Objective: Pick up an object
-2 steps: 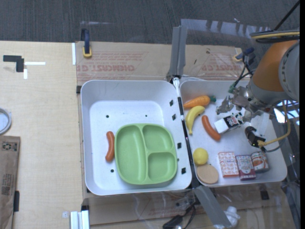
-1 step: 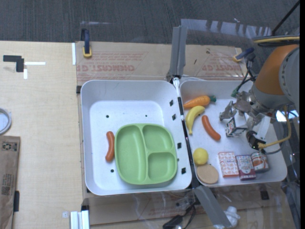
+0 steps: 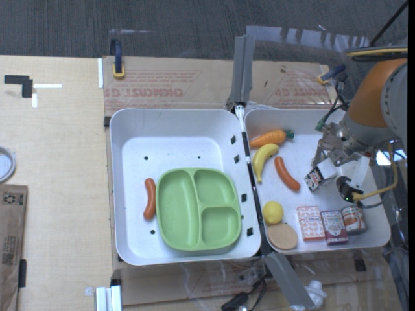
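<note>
My claw [image 3: 319, 168] hangs over the right bin [image 3: 382, 238], and whether it is clenched I cannot tell. A small white carton [image 3: 314, 179] sits at its tip, tilted, beside the sausage [image 3: 287, 173] (long axis running from upper left to lower right).

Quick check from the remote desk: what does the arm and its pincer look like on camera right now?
The arm is grey with a broad orange band above the wrist. Below it sits a boxy metallic-grey wrist block carrying the pincer, which is pale with dark markings. A yellow cable and thin black wires loop beside the wrist.
</note>
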Controlling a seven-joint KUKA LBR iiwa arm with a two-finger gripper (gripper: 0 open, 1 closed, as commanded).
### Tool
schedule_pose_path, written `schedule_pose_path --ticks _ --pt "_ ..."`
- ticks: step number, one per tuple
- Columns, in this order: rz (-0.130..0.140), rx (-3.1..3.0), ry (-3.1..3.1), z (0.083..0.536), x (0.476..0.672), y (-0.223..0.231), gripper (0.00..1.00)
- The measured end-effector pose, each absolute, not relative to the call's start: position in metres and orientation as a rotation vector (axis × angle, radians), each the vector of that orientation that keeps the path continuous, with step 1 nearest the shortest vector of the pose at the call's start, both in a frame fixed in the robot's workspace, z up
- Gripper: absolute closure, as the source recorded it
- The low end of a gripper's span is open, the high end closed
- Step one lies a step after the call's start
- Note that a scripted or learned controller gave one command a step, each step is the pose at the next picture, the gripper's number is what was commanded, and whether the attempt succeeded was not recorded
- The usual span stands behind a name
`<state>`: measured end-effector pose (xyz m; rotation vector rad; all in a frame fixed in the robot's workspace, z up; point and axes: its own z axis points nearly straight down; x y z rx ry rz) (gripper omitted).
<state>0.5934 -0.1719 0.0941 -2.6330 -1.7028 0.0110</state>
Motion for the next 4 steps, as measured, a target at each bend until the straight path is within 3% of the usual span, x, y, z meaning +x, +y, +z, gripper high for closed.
schedule_pose_path --ticks 1,2,3,4 --pt "0.011 -2.633 -1.703 0.094 0.593 -0.172 0.0" --pt "0.006 -2.489 -1.909 0.088 0.543 -0.115 0.0" --pt "0.012 -2.49 -1.902 0.093 0.543 -0.116 1.0" --pt "0.009 -2.466 -1.944 0.188 0.6 -0.086 1.0"
